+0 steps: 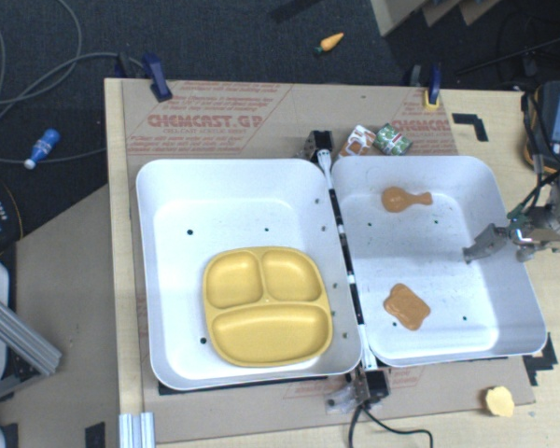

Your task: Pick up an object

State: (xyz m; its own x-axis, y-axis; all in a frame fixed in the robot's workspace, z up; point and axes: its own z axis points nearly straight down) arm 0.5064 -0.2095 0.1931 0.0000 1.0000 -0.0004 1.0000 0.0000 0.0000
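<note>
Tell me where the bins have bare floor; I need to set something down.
Left white bin: the strip behind the yellow divided plate. Right white bin: between the two tan food pieces. The claw crowds its right edge.

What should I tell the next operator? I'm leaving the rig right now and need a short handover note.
Pincer: low over the right bin's right side, nothing seen between its tips; open or shut is unclear.
Right bin: one brown piece near the back, another brown piece near the front, both apart from the pincer.
Left bin: yellow divided plate.
Done: nothing picked up yet.
Left: grasp and lift an object.
</note>
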